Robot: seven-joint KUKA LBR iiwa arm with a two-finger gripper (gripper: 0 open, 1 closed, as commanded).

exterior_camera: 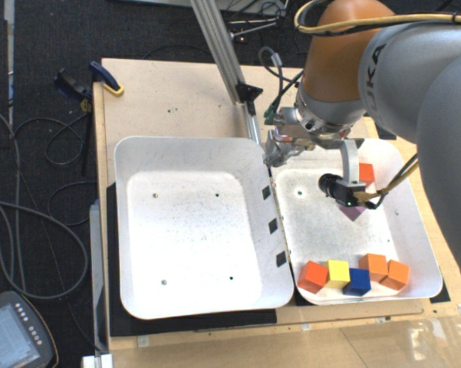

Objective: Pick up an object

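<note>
The grey two-finger gripper (278, 150) is seen over the far left corner of the right white bin (414, 228). Whether it is open cannot be told. A row of small orange, yellow and blue cubes (338, 271) is lined up along the bin's near edge, well apart from the gripper.

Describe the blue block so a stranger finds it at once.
Start at the white bin on the view's right, then the row of blocks along its near edge. The blue block sits mid-row, with a yellow block on its left and orange blocks on its right; nothing else there is blue.

floor (38, 21): dark carpet — black cables (84, 140) | bench (176, 98): pale wood | pendant (15, 332): lower left
</note>
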